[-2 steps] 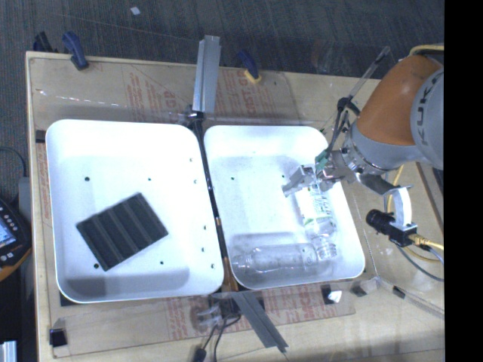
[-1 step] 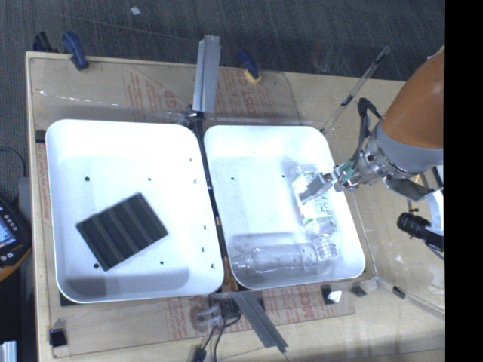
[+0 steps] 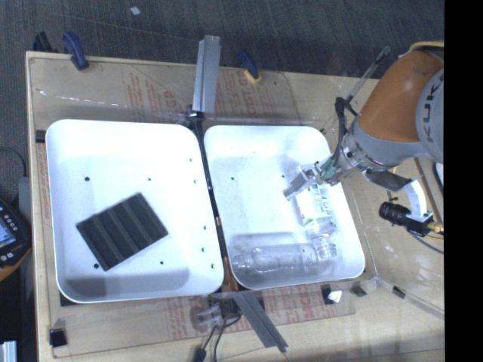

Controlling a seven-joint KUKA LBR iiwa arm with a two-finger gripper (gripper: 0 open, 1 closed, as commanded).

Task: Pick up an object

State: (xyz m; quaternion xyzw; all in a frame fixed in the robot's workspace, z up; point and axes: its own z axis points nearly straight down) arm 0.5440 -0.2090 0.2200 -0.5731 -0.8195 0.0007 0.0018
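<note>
Clear plastic bottle (image 3: 281, 256) lies on its side along the near wall of the right bin (image 3: 249, 157), cap end pointing right. Just above that end, a small clear packet with a printed label (image 3: 315, 206) lies upright against the bin's right side. The gripper (image 3: 302, 181) is down over the packet's top end, reaching in from the right on the grey arm (image 3: 392, 127) with its orange band; whether it is clenched or released, I cannot tell. Over in the left bin (image 3: 68, 157), a dark ribbed slab (image 3: 122, 230) lies tilted, well apart.
</note>
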